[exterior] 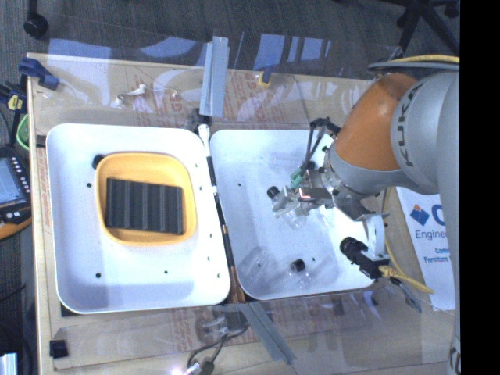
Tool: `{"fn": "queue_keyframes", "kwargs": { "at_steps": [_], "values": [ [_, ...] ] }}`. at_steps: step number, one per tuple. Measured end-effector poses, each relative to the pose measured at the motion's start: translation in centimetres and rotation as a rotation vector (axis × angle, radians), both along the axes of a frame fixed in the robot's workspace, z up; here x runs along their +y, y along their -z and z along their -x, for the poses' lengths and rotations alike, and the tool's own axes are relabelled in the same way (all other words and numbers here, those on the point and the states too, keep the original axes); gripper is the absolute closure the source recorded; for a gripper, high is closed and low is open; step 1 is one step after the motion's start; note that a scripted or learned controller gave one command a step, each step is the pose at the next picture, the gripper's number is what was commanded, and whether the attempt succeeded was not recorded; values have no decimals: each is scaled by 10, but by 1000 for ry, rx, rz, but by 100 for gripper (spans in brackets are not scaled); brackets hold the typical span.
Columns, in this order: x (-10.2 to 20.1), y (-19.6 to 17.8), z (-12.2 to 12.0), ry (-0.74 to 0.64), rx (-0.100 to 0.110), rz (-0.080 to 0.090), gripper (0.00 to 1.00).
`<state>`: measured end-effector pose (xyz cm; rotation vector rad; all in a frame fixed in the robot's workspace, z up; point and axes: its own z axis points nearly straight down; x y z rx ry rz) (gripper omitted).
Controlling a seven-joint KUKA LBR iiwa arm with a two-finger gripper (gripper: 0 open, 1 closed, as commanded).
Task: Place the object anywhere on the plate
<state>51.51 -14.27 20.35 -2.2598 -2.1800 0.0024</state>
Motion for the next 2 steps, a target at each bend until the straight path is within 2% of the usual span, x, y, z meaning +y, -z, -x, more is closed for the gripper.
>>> {"fn": "queue_keyframes", "kwargs": {
  "at_steps": [1,2],
  "values": [
    [44,-23,-57,-104,0,-1,100],
    [132,13,-103,-272,0,-1,100]
  ]
}}
